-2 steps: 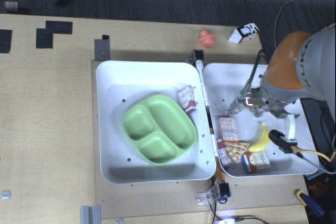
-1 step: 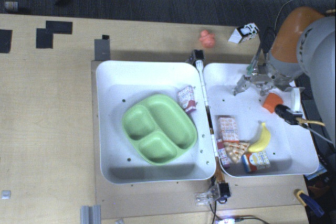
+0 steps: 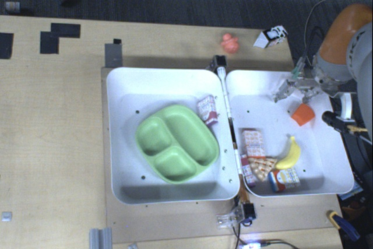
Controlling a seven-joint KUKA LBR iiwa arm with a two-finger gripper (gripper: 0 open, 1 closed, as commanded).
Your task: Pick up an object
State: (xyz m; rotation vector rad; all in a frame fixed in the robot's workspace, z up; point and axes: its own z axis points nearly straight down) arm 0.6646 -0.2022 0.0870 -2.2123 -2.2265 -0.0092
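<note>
Nothing is picked up yet. The gripper hovers with fingers spread apart and empty; the orange block lies just below them, the banana farther off.

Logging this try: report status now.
Claw over right bin, nothing between fingers. Orange block just below it, untouched. Banana nearby, not blocking.

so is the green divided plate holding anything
Empty: the green divided plate in the left bin shows three bare compartments.
</note>
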